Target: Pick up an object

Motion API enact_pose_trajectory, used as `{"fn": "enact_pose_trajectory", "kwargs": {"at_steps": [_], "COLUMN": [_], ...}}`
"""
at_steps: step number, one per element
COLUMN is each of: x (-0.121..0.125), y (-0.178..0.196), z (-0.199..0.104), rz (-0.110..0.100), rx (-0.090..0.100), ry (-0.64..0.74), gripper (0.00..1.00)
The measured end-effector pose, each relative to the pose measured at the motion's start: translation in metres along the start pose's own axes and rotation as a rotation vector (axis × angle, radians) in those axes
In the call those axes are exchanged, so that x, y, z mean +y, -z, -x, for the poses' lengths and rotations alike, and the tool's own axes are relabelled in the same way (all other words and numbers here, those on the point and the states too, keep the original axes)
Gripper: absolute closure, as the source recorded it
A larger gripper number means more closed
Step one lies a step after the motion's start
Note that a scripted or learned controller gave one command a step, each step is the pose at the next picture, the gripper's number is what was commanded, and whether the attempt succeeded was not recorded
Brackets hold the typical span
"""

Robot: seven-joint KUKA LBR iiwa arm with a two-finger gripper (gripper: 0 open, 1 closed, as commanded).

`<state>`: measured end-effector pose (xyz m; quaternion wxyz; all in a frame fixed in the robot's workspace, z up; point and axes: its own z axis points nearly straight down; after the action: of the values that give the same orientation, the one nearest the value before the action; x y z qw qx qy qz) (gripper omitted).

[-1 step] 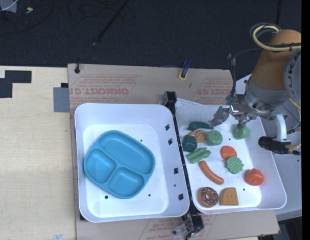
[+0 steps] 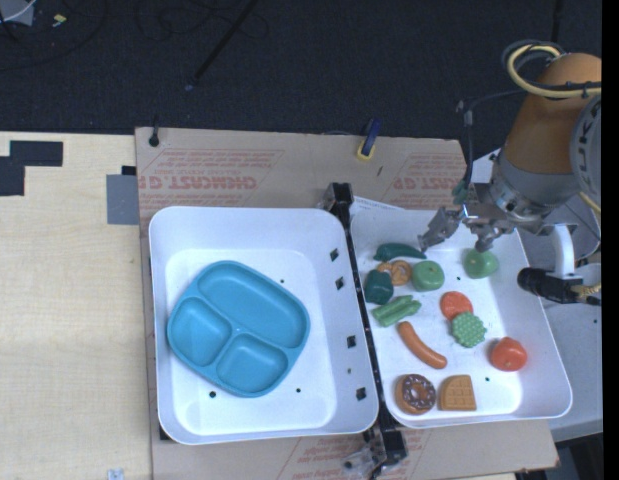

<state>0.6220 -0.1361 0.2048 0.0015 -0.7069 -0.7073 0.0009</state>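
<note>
The right bin holds several toy foods. Among them are a light green round piece, a green ball, a dark green leaf shape, an orange pretzel and a red-orange tomato. My gripper hangs over the bin's far side, open, with nothing between its fingers. Its right fingertip is just above the light green round piece, and its left fingertip points toward the leaf shape.
The right bin also holds a teal piece, a green pickle, a green ridged piece, a sausage, a red fruit, a donut and a waffle. A blue divided plate lies in the left bin.
</note>
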Motion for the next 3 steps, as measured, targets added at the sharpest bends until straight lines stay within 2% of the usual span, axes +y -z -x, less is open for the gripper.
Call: {"fn": "enact_pose_trajectory", "kwargs": {"at_steps": [2,3], "x": [0.003,0.005], "y": [-0.112,-0.097], "z": [0.003,0.002], "rz": [0.002,0.007], "rx": [0.000,0.002], "ry": [-0.001,-0.001], "gripper": [0.00,1.00]}}
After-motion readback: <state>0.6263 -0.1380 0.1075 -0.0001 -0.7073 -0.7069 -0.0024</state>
